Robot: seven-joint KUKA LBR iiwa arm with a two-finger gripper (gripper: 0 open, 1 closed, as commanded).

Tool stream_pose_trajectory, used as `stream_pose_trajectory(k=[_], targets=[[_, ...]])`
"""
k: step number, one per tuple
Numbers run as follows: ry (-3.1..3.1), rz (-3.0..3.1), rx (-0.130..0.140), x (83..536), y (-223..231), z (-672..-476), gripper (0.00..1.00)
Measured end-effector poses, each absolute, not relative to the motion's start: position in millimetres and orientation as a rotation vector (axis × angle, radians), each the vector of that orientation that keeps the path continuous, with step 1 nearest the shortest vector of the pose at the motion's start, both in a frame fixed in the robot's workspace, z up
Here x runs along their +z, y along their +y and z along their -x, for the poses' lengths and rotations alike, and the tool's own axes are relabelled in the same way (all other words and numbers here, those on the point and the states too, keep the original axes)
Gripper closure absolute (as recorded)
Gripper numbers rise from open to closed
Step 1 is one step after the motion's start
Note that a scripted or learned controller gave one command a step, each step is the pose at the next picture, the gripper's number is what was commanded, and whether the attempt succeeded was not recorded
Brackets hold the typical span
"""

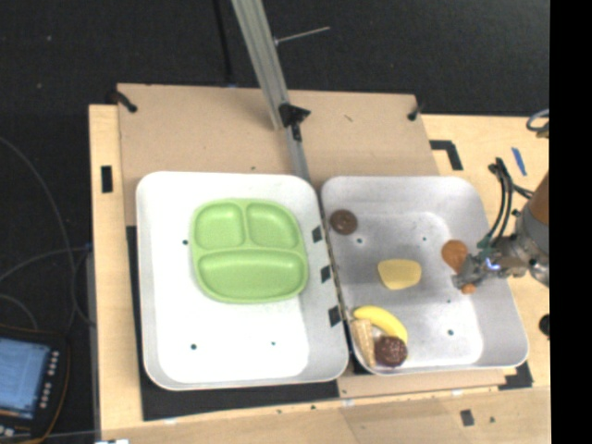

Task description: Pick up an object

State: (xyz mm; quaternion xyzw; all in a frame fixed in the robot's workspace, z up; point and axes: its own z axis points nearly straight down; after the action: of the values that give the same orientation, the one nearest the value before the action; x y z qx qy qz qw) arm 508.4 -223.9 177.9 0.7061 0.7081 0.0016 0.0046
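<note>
Here, the gripper [474, 276] hovers at the right bin's [462, 197] right edge beside an orange-brown object [453, 252], finger state indiscernible, with a yellow piece [400, 273], banana [381, 321] and dark ball [389, 351] nearby; the left bin [166, 340] holds 1 green tray [249, 251].

My pincer [469, 278] sits at rt edge of the rt bin. Orange-brown round obj [453, 252] just up-left of it, nearly touching. Pale yellow flat block [400, 274] lies to its left, mid-bin. Brown disc [343, 221] far left & up, nr the bin's top-left corner. Banana [379, 321] & dark reddish ball [390, 351] down-left, touching, w/ a tan piece [363, 339] beside them.
</note>
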Motion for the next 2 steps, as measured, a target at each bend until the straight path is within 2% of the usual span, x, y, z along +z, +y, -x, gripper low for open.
stream_pose_trajectory(k=[1, 2], targets=[[2.220, -2.211, 0.005, 226.4, -217.1, -513.0, 1.00], [2.222, -2.213, 0.003, 248.3, -218.4, -514.3, 1.00]])
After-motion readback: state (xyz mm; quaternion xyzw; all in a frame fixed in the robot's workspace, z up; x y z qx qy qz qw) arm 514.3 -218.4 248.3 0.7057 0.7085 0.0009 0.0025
